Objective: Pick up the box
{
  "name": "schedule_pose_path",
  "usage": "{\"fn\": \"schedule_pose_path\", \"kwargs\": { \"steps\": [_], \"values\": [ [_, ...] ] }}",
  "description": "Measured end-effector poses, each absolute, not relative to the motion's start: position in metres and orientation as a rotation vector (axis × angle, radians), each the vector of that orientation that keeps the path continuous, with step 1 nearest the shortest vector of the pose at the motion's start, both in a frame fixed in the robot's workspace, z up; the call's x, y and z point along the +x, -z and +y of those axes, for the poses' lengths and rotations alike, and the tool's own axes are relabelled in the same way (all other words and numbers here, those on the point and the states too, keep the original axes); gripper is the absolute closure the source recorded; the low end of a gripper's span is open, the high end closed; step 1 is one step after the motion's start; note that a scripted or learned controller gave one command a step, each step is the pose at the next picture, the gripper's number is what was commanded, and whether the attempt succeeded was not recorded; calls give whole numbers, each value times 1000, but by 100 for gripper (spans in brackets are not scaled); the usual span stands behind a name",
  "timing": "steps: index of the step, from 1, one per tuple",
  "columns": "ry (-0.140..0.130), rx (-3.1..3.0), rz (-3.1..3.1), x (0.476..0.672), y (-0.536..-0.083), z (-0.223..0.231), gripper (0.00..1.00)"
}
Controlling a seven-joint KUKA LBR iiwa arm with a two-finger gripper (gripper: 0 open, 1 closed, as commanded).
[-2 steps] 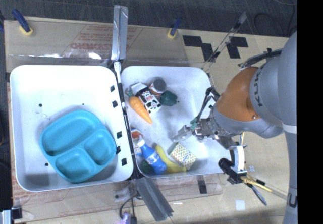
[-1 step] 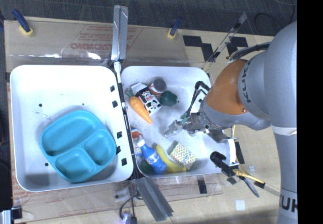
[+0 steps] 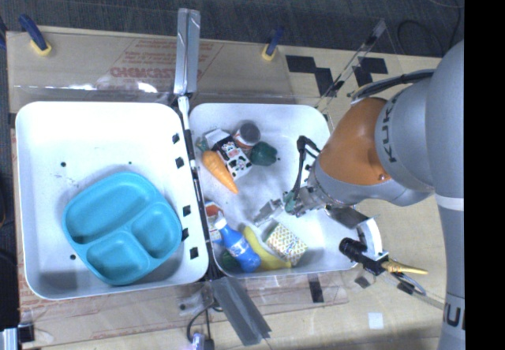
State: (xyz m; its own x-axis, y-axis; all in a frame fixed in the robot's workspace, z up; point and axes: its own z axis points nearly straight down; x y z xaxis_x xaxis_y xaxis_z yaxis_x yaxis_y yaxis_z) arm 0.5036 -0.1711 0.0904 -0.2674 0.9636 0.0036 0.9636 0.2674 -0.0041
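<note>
Right bin (image 3: 316, 116): gripper (image 3: 278, 209) hovers just above patterned box (image 3: 285, 243)

Glossy blue plastic tray (image 3: 120, 228); patterned printed-card box (image 3: 285, 242).

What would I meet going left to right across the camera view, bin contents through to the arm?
Blue three-compartment plastic tray → orange carrot → dark green round fruit → gripper → arm's orange band.

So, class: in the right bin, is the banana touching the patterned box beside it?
Touching. The camera view shows the patterned box lying against the banana, overlapping its yellow curve with no bin floor visible between them.
</note>
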Motion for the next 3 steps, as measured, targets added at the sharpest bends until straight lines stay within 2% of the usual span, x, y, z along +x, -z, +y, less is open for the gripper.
{"fn": "schedule_pose_path", "kwargs": {
  "steps": [1, 2, 3],
  "values": [
    [-1, -2040, -2387, 539, -92, -209, 0],
    [-2, -2209, -2231, 604, -91, -170, 0],
    [-4, -2198, -2238, 605, -101, -168, 100]
  ]
}}
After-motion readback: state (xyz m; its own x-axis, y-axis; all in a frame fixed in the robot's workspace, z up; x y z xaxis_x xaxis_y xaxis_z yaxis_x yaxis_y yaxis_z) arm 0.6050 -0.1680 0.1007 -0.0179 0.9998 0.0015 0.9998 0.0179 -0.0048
